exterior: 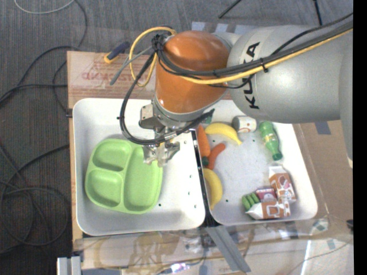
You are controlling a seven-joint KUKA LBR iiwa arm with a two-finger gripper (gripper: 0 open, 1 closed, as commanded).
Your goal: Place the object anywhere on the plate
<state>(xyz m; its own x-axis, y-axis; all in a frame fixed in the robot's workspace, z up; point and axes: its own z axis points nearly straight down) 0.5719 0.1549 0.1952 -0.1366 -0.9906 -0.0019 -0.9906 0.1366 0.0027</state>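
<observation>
so looking down from the camera view, the big grey kuka arm (298, 73) comes in from the right, and its orange band (189, 67) sits over the top edge where the two bins meet. the pincer (160, 153) hangs below it, right above the upper right corner of the green plate (123, 176). honestly i can't tell if the pincer is open or closed from this angle, the tips are small and blurry, and i can't make out anything between them either.

the plate is a light green divided one with three compartments, lying flat in the left white bin (92, 222), closer to its left side.

all the loose stuff is in the right white bin (307, 208). a banana (225, 132) lies near the top, just beside a small white cup-like thing (245, 122). a carrot (202, 145) lies along the divider edge, with a second orange-red piece (216, 152) touching it. below those a yellow lemon-ish fruit (213, 187) is tucked against the bin's left wall. a green bottle (269, 139) lies tilted near the upper right. lower right there's a pile of small cartons (275, 196) with a green veggie thing (250, 200) beside them.

both bins sit on a cardboard-covered worktop (94, 73), with black cables (23, 96) trailing on the dark carpet to the left.
</observation>
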